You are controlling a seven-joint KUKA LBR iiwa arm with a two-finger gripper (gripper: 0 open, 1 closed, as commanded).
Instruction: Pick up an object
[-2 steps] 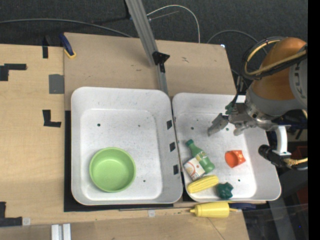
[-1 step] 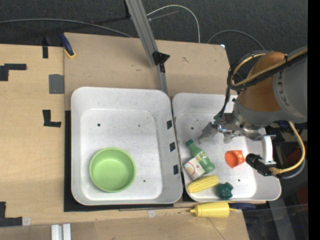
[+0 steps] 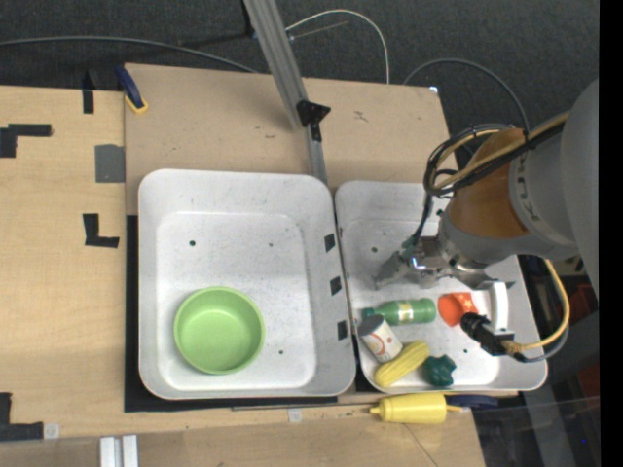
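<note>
Tan wooden bench [image 3: 234, 125] with black tape marks [image 3: 95, 230] along its left side, a grey pole [image 3: 277, 52] slanting in from the top edge, thin cables [image 3: 341, 17] over dark carpet floor [image 3: 467, 17] beyond the far edge.

There are two shallow white plastic bins [image 3: 161, 261]. One round green bowl [image 3: 219, 330]. One green bottle [image 3: 401, 311]. One yellow corn cob [image 3: 401, 364]. One small white can [image 3: 381, 339]. One orange toy [image 3: 455, 307]. One dark green lump [image 3: 439, 370]. One yellow squeeze bottle [image 3: 413, 409].
</note>
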